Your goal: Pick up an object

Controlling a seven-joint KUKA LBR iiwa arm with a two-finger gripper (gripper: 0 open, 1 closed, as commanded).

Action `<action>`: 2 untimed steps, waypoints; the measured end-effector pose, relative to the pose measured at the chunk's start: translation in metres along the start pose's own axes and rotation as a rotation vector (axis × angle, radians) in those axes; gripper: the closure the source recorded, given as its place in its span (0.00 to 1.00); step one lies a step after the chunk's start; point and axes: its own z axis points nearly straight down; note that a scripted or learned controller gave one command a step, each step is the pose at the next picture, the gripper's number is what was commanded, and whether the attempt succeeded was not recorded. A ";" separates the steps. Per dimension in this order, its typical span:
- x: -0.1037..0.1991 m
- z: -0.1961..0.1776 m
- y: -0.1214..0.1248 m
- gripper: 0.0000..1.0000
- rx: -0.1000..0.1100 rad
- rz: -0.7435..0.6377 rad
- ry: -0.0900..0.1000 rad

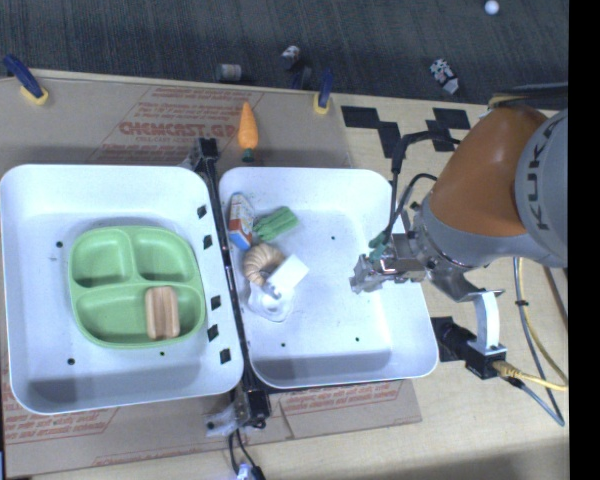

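Closest to the lens is the arm [500,193] itself, a fat grey tube with a glossy orange band, coming in from the right. Its claw [365,276] hangs over the right bin [380,353], above bare white floor near that bin's right wall. Nothing is pinched in it as far as I can see, and honestly the tip is too small and blurry to tell if it's spread or pressed together.

Left of the claw, still in the same bin, there's a little pile: one green leafy-looking thing [273,224], one tan curled pastry-shaped toy [261,260], one white flat card-like piece [285,274], and one small packet with red and blue print [240,218]. All well apart from the claw, bunched against the bin's left wall.

Further left, the other bin [25,298] holds one pale green divided plate [100,268], smooth plastic, three compartments, with one tan bread-like block [161,312] sitting in the lower compartment.

Both bins are shallow, white, rounded at the corners, sitting on brown printed cardboard [150,123] over a light wooden bench [500,428]. One orange carrot-shaped toy [247,127] lies on the cardboard beyond the bins. Dark carpet [130,18] behind everything.
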 end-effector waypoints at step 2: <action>-0.029 -0.009 0.000 1.00 -0.002 0.001 0.000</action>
